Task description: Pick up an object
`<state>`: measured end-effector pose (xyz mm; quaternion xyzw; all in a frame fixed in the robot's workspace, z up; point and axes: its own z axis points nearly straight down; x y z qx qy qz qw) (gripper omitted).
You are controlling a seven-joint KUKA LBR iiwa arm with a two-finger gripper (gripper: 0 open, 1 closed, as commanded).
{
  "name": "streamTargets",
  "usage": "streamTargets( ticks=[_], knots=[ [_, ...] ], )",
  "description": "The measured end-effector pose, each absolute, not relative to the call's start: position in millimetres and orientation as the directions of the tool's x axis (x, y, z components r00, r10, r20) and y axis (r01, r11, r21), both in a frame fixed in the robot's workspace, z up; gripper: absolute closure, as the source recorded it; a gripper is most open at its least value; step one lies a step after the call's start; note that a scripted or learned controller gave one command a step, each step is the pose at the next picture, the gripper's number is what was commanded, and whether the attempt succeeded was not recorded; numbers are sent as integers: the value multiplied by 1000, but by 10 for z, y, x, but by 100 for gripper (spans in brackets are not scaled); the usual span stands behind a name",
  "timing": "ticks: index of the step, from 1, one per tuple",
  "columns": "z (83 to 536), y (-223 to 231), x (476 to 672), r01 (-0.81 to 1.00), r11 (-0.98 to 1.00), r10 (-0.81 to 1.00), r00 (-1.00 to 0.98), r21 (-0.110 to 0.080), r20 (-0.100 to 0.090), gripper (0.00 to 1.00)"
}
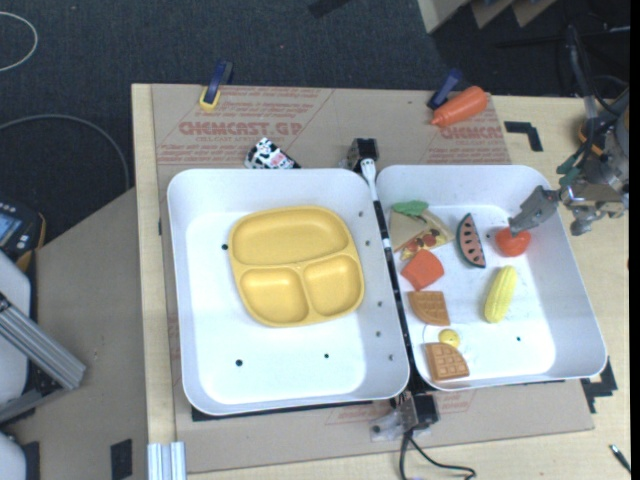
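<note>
Grey metal is what I get of the arm, coming in at the right edge and reaching over the far right corner of the right bin (585, 313). The gripper (527, 218) slants down and to the left, one grey finger (533, 209) pointing at a small red tomato (513, 242) that lies on the bin floor. The fingertip sits right at the tomato's top; from this angle I can't say whether it touches. I see nothing between the fingers, and whether they are spread or closed I cannot tell, since the second finger is lost against the wrist.

The rest of the toy food lies further left in the same bin: a watermelon slice (470, 241) just beside the tomato, a yellow corn cob (500, 294) below it, a red pepper-like block (423, 268), a pizza slice (419, 236) with a green leafy piece (409, 208) above it, a square cracker (430, 307), and a waffle (447, 361) with a small yellow piece (449, 339) at its top edge.

The left bin (200, 348) holds a yellow divided plate (295, 264), lying flat. On the bench behind the bins rest an orange carrot (460, 106) and a small black-and-white cow figure (269, 154)
</note>
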<state>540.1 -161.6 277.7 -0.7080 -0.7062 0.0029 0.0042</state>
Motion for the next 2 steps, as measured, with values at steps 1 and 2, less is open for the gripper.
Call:
streamTargets(
  ticks=[1,2],
  knots=[
    [2833,-1614,5420,1000,0,1000,0,1,-1,0],
    [2348,-1700,5387,1000,-1,1000,1,-7,2,0]
  ],
)
